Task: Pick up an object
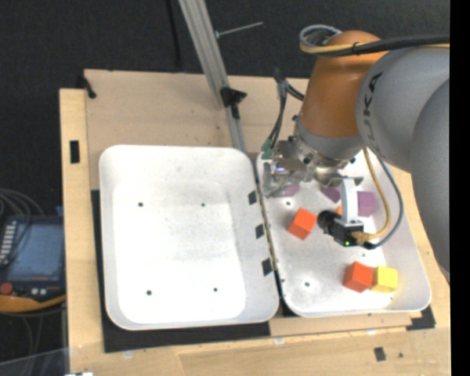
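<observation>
Camera view, looking down at a slant: 2 shallow white bins sit side by side on a pale wooden bench [141, 104]. The left bin [180, 159] has a smooth, faintly speckled floor with 4 small dark dots. The right bin [329, 304] holds the blocks.

Block positions, right bin:
- Orange cube [301, 224]: near the bin's centre, just left of the gripper's black fitting. It is turned so that 1 corner points toward the lower edge of the view. As a cube it has no long axis.
- Orange-red block [359, 276]: toward the near right corner, touching the yellow block [387, 279] on its right. The pair forms a short row running left to right.
- Purple block [366, 203]: right of the gripper, partly hidden by a white bracket.
- A second purple piece [292, 188]: directly under the gripper, mostly covered.

All blocks look matt, with flat faces and square edges.

The arm [407, 100] is smooth grey with a glossy orange band [333, 92] above the wrist. It enters from the right. The gripper [286, 172] hangs over the far left part of the right bin, close to the wall between the bins. Whether it is spread or closed cannot be told; metal parts and cables obscure it. No block is visibly held.

A grey metal pole [207, 45] rises behind the bins. A handheld screen unit [31, 253] lies off the bench at left.
</observation>
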